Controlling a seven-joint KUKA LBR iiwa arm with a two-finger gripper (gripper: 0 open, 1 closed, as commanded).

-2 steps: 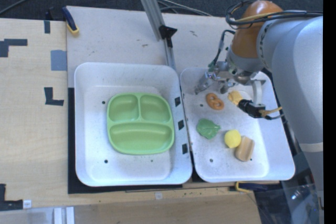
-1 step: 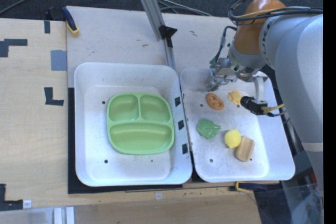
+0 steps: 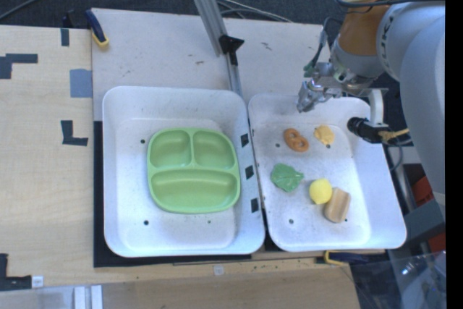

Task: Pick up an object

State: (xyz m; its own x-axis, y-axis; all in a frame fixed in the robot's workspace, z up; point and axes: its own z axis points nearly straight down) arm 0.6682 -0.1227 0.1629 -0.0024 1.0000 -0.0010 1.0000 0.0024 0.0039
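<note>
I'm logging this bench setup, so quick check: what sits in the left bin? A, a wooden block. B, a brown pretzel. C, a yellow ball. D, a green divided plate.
D: the green divided plate lies alone in the left bin, while the small food pieces all sit in the right bin.

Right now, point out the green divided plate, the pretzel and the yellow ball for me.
green divided plate [image 3: 193,192]: camera view, floor of its large lower compartment.
pretzel [image 3: 295,140]: camera view, middle of the brown twist.
yellow ball [image 3: 320,191]: camera view, centre of its rounded top.
</note>
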